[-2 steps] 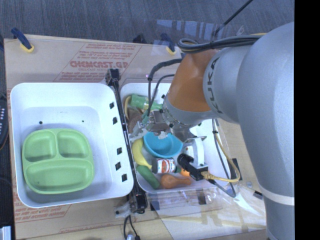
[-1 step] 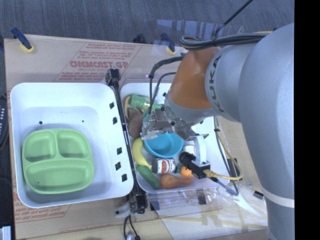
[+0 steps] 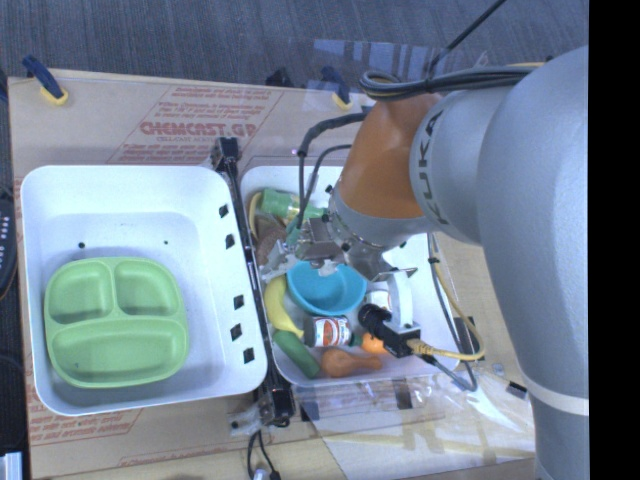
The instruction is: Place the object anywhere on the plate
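Lowered into the right bin point(image 3: 432, 298), the gripper point(image 3: 318, 250) is seen just above a blue bowl point(image 3: 325, 290); its grasp cannot be told. No object has been carried over, so the green divided plate point(image 3: 116, 320) waits in the left bin point(image 3: 60, 193), kept apart for placing.

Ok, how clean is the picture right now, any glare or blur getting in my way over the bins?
Camera view: even light and soft shadows in the left bin, so the green plate reads sharp. Reflections streak the clear sheet along the bench's near edge. The arm looms large and soft, covering much of the right bin, where the blue bowl and the toys around it look crowded.
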{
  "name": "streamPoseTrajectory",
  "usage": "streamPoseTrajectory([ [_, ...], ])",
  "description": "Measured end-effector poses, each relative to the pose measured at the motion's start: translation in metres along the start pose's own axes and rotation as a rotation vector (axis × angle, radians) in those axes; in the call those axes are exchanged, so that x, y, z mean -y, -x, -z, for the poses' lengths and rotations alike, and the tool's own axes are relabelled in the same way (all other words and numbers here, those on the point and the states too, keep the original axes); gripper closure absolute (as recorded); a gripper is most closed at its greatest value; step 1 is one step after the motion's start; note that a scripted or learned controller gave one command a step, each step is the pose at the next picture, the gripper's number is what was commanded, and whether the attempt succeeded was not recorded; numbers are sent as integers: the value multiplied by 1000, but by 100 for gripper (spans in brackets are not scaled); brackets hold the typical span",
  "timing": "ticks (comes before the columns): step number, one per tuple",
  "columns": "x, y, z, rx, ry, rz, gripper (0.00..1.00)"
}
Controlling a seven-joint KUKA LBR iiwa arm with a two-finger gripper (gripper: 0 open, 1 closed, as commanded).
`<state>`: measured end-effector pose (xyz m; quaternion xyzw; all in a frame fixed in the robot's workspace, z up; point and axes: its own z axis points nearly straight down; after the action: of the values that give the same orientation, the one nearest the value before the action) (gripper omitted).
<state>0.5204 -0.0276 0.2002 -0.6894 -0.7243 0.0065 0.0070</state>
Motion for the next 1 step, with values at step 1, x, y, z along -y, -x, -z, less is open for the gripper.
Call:
streamPoseTrajectory([
  [1, 0, 0, 0, 0, 0, 0, 0],
])
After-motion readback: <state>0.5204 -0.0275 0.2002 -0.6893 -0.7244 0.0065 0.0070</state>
